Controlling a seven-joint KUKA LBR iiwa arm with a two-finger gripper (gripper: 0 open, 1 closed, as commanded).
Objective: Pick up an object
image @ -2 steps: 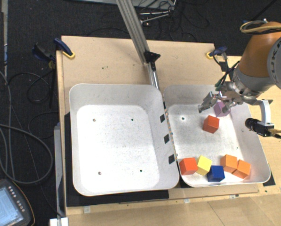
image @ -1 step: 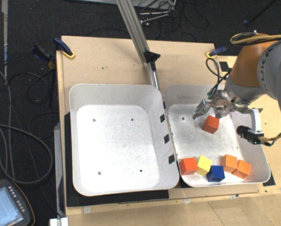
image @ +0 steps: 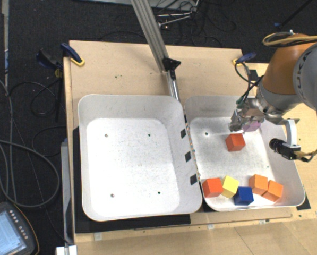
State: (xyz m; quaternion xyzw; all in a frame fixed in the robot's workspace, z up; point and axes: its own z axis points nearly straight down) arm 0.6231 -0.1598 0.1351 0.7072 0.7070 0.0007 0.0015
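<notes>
From above, the right bin [image: 285,166] holds a red-orange cube [image: 235,142] near its middle, sitting skewed to the bin walls with no clear long axis; the gripper [image: 242,122] hangs just above and behind it, beside a purple block [image: 252,125]; its opening cannot be told

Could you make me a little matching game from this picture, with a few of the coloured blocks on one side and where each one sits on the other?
Things:
1. red block
2. blue block
3. purple block
4. yellow block

Places:
A. right under the gripper, near the right bin's far end
B. alone in the middle of the right bin
C. front row, between an orange block and the blue one
D. nearest the right bin's front rim

Pairs: 1-B, 2-D, 3-A, 4-C
</notes>
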